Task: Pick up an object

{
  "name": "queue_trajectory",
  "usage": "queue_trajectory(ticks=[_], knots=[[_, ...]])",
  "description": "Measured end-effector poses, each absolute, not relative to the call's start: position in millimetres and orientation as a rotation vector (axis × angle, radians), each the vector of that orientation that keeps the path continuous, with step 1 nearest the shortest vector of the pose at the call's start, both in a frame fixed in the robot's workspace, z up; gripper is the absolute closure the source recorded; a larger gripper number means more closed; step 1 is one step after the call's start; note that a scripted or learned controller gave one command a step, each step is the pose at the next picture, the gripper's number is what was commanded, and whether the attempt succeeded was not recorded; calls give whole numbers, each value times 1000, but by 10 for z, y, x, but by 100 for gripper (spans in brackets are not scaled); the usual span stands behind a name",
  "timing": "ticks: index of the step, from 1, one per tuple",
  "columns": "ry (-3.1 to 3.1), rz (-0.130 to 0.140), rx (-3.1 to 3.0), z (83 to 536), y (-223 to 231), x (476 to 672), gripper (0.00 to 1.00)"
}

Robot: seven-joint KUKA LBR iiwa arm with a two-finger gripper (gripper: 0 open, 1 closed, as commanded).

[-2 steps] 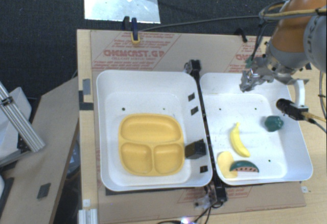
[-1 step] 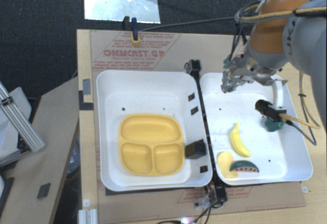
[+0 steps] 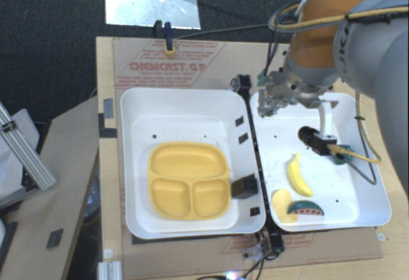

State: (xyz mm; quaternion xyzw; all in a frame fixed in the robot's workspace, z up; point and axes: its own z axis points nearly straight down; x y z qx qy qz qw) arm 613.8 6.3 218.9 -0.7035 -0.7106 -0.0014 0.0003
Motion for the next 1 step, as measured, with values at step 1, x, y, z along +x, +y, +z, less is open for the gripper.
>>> queue_trajectory(ticks=[1], knots=[[-2232,-3,-2209,2242,688,6018,100]])
